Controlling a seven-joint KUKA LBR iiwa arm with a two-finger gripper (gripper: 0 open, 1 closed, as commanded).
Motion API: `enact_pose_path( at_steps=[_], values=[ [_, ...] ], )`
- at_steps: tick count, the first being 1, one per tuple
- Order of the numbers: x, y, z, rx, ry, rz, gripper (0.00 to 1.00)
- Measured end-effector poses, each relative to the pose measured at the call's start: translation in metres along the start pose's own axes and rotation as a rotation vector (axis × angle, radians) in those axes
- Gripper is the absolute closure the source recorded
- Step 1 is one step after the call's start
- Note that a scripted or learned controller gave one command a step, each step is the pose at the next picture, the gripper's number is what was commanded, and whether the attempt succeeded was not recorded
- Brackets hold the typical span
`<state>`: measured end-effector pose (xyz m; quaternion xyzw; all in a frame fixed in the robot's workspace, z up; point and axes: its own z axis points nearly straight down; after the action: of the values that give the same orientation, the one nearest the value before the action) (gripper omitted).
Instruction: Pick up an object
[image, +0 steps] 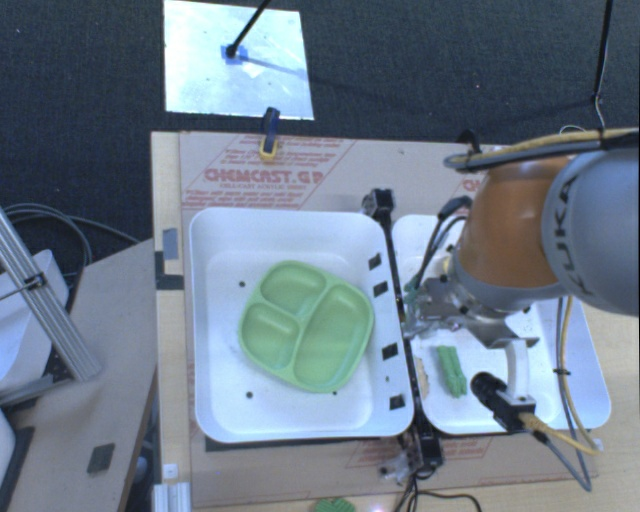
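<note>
Bright, even light falls from overhead on my counter (300, 180), and both white bins (215, 300) come out nearly blown to plain white, their walls hard to read. The green plate (305, 325) throws almost no shadow; only a thin grey rim lies under its edge. The metal sheet (235, 60) beyond the counter's far edge gives back a pale, hazy glare. My arm (550, 225) looks soft and blurred, while the dark carpet (80, 100) shows fine grain. The whole picture is somewhat coarse and low in detail.
</note>
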<state>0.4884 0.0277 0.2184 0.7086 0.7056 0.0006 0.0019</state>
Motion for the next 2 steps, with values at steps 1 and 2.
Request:
enact_pose_path(
  at_steps=[1,2],
  values=[
    [0.083,-0.001,0.036,0.007,0.005,-0.015,1.0],
    [0.004,0.0,-0.024,-0.004,0.0,0.001,1.0]
  ],
)
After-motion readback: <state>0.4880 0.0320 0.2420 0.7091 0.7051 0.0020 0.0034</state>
